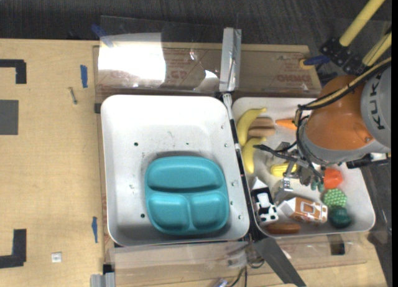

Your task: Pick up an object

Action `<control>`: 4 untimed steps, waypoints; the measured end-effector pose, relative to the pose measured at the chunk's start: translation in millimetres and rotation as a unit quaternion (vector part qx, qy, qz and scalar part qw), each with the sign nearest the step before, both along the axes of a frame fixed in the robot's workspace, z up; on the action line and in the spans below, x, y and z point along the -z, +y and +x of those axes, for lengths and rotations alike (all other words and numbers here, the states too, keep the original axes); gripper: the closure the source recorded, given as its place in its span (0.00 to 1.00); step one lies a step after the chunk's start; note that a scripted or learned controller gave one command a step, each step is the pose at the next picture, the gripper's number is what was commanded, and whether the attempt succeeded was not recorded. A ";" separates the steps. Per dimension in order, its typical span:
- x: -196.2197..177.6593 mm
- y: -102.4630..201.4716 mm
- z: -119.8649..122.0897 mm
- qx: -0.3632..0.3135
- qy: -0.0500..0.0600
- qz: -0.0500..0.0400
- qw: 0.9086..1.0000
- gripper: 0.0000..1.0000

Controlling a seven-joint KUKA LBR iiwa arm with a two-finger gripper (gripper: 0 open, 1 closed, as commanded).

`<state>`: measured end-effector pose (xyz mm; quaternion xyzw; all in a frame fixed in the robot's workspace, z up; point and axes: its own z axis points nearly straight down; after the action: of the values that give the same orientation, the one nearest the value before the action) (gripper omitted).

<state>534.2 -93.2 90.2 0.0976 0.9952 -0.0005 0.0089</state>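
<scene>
With the gripper (292, 180) lowered into the crowded right bin (367, 217), finger state untellable, a neighbouring banana (249, 121) could be nudged and the pick missed.

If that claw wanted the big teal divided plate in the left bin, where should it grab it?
Probably the raised outer rim of the teal plate, coming straight down from above. It lies flat and is too wide to span, so only its thin edge offers a pinch, likely the left rim, farthest from the bin's wall.

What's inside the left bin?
The left bin holds one teal divided tray, lying toward its near side. Whatever lies beneath the tray is covered.
</scene>
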 end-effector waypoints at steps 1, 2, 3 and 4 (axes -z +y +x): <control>0.0 0.0 0.0 0.000 0.000 0.000 1.000 0.00; 0.1 -3.8 -2.4 -0.018 0.000 0.001 1.000 0.00; 0.1 -2.9 7.7 -0.053 0.002 -0.001 0.999 0.00; 0.0 -0.3 1.0 -0.067 0.000 -0.001 0.998 0.00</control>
<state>535.1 -93.5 90.2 0.0305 0.9995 -0.0012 0.0087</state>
